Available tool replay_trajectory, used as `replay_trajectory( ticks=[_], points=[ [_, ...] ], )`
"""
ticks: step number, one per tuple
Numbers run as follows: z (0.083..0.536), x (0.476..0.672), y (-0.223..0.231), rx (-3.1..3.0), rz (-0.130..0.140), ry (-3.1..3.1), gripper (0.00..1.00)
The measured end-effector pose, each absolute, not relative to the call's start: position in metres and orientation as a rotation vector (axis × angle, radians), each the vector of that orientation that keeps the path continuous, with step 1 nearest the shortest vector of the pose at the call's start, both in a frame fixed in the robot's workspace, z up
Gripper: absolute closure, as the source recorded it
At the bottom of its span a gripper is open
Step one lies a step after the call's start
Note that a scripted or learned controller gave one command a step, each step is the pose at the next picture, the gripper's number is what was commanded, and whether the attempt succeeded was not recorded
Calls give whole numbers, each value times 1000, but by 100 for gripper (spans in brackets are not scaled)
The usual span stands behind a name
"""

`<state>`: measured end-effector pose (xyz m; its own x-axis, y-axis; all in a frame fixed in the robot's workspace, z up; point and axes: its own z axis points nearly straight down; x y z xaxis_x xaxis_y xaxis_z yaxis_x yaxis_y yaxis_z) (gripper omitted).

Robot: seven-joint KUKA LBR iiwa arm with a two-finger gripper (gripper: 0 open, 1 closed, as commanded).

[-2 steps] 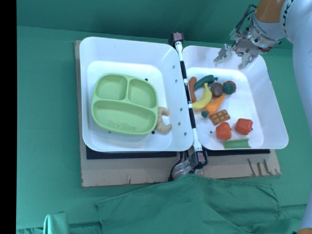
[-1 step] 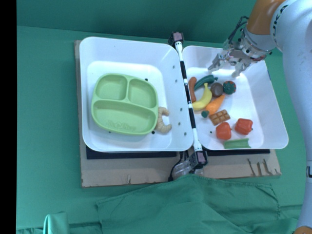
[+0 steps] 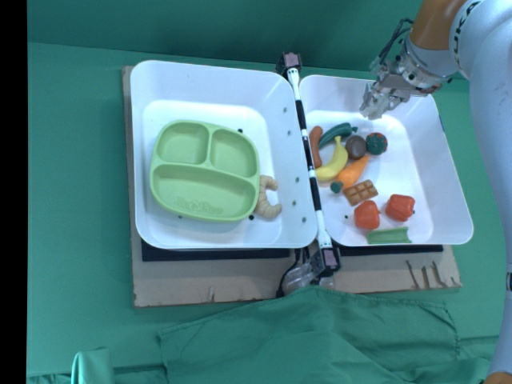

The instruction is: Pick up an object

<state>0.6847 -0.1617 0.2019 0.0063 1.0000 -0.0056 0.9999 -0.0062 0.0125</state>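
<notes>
Green cloth (image 3: 320, 338) bunched along the near edge of the bench; beyond it, in the left bin (image 3: 160, 82), a light green divided plate (image 3: 206, 170) with a croissant (image 3: 268, 198) touching its right rim. In the right bin (image 3: 448, 206): green bean pod (image 3: 389, 235) nearest, then two red peppers (image 3: 366, 214) (image 3: 400, 207), waffle (image 3: 361, 191), carrot (image 3: 353, 171), banana (image 3: 334, 162) (toy food, clustered). Farthest, gripper (image 3: 374, 107) over the bin's back part, nothing between its fingers; whether jaws open or closed cannot be told.

Chunky pale grey rounded robot arm (image 3: 490, 62) with a glossy orange band above the wrist; dark lettering alongside; small silver metal two-finger gripper (image 3: 374, 106) with thin black cables.
</notes>
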Motion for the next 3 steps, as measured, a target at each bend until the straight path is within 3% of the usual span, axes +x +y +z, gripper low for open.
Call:
replay_trajectory(
  ticks=[3],
  points=[
    [374, 678, -157, 2215, 11, 2210, 100]
  ],
)
